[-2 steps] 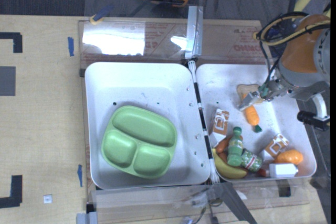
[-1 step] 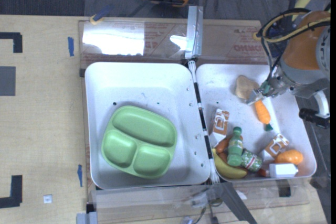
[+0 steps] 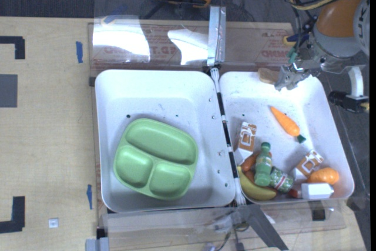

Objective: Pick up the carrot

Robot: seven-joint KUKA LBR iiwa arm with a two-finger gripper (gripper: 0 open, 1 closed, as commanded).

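An orange carrot (image 3: 285,121) with a small green stem end lies at a slant in the middle of the right bin (image 3: 329,109), on its own. My gripper (image 3: 286,80) hangs over the far edge of that bin, up and a little right of the carrot and apart from it. Nothing shows between its fingers.
The near part of the right bin holds a green bottle (image 3: 264,164), a banana (image 3: 257,190), a small carton (image 3: 247,136), an orange fruit (image 3: 325,176) and a white block (image 3: 316,190). A green divided plate (image 3: 155,157) sits in the left bin (image 3: 111,97).
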